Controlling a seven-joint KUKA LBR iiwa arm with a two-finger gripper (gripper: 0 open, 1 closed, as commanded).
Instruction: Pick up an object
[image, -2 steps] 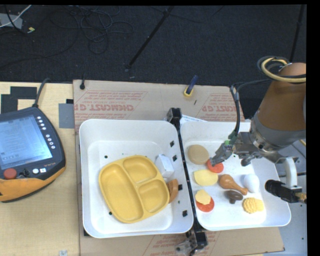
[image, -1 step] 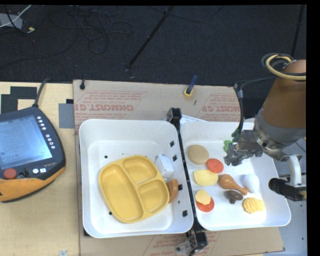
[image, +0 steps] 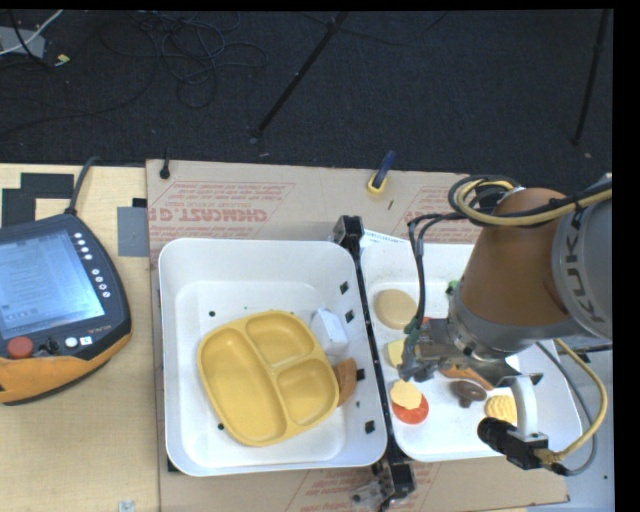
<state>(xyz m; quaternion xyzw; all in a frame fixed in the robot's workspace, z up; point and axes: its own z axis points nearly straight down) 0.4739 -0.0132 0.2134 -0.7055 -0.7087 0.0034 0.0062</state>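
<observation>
The arm (image: 560, 270) is seen reaching in from the three o'clock side, its grey link lying at the frame's right edge. The broad orange band (image: 510, 260) above the wrist is turned toward the camera, with yellow and black cables looped over it at twelve o'clock. Below the band, the grey wrist is directed down and toward nine o'clock. The gripper (image: 425, 355) is carried low at the wrist's eight o'clock side, seen from above as a dark, compact body.
</observation>
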